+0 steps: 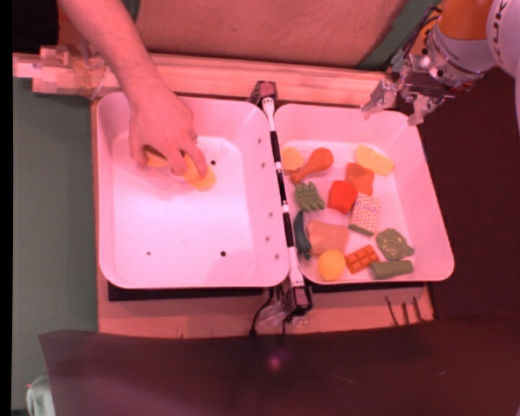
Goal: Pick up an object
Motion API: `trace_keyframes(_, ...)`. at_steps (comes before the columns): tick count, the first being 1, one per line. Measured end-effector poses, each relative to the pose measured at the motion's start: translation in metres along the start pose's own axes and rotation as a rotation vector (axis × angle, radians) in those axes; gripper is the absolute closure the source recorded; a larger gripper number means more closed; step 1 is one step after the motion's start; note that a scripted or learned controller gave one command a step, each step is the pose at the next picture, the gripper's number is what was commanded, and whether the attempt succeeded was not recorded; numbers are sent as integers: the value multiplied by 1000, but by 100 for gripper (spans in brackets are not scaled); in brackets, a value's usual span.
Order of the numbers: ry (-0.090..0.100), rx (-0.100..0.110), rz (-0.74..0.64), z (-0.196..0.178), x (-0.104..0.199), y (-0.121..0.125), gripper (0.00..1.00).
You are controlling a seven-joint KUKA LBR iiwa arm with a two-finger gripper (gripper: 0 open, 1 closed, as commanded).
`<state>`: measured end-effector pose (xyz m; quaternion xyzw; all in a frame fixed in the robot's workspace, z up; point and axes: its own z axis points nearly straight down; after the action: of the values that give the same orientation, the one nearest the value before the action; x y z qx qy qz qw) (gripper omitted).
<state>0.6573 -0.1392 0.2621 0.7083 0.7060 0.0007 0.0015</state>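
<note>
From above, the grey arm's two-finger pincer (399, 99) hangs over the far right corner of the right shallow white bin (429, 193), its fingers spread apart with nothing between them. Below it that bin carries a heap of small toy foods: an orange plastic drumstick (313, 163), a red pepper piece (341, 196), a yellow ball (331, 264) and a green pickle-shaped piece (391, 269). In the left shallow white bin (165, 250), a person's bare hand (160, 128) rests on a yellow-orange toy (198, 174).
</note>
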Motion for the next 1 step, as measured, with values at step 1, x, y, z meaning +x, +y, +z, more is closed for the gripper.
trace_keyframes(1,-1,5,1,42,-8,1,0)
